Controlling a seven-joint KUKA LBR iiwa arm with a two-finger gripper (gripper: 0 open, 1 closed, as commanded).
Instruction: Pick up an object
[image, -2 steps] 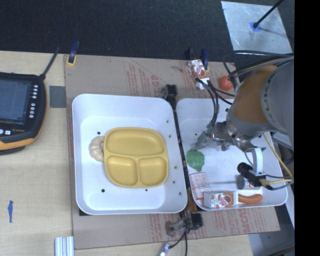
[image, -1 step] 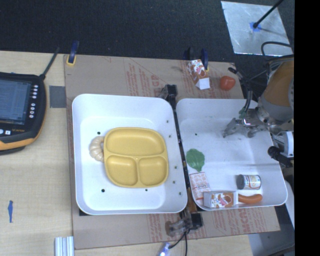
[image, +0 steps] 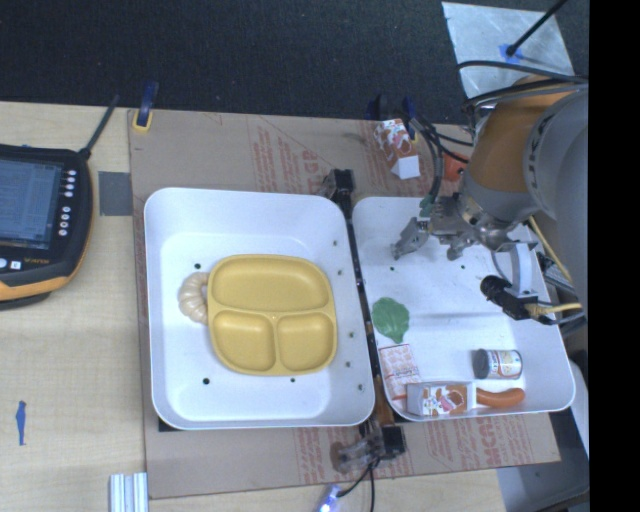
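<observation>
looks like it's at the reaching step, nothing grabbed yet: the gripper (image: 432, 240) hangs spread and empty over the back edge of the right bin (image: 455, 290), arm coming in from the right, so next it needs to drop onto something like the green piece (image: 391, 319) by the bin's left edge.
</observation>
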